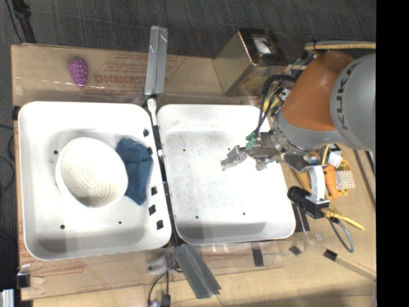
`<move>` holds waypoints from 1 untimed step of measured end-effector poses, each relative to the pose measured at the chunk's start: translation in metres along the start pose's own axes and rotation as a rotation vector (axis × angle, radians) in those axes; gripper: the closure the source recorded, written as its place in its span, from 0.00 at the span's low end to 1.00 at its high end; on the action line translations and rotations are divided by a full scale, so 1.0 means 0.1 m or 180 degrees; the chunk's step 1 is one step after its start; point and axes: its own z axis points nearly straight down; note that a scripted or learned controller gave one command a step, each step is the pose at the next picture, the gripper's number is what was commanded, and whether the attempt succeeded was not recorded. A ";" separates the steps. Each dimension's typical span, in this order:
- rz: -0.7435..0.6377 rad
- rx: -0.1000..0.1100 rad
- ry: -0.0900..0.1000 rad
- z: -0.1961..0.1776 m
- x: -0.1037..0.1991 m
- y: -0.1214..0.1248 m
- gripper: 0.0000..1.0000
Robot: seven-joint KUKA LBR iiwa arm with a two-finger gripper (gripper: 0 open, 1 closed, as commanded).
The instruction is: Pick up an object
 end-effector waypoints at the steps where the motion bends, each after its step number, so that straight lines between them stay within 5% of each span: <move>1: 0.0558 -0.0007 -0.0006 -0.35 -0.47 0.25 0.00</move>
